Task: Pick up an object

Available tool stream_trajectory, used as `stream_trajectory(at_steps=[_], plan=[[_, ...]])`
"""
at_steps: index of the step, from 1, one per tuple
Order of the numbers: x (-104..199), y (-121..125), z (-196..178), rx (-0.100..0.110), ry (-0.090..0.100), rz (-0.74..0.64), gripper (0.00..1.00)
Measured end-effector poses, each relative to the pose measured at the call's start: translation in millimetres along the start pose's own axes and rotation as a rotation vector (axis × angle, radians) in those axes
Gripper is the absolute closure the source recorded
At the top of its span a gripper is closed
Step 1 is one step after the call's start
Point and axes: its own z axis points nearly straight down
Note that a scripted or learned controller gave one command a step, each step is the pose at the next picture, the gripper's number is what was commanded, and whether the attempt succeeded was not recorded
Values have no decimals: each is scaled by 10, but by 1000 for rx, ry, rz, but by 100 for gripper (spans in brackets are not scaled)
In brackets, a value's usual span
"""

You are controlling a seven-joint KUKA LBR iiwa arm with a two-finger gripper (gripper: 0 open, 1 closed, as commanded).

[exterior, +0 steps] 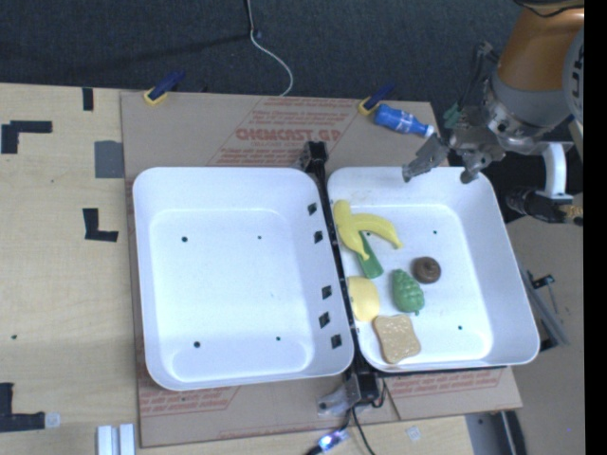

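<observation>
The right bin (474,254) holds several toy foods along its left side: a yellow banana (364,227), a green piece (370,258) under it, a yellow lemon-like piece (362,298), a green lumpy piece (408,292), a brown round piece (427,270) and a tan bread slice (395,337). My gripper (443,167) hangs over the bin's far edge, up and to the right of the foods. It is open, its two dark fingers spread wide with nothing between them.
The left bin (228,282) lies beside the right one, joined by black clips (327,292). A blue and white clamp (402,119) sits on the cardboard behind the right bin. A cable (270,55) runs down from the back.
</observation>
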Motion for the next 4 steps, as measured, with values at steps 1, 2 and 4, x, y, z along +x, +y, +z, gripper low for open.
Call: stream_trajectory(at_steps=[1,2,4], plan=[[8,4,-100,0,0,-2,100],[-271,-1084,1105,19,4,8,100],[517,46,909,-19,1,-12,100]])
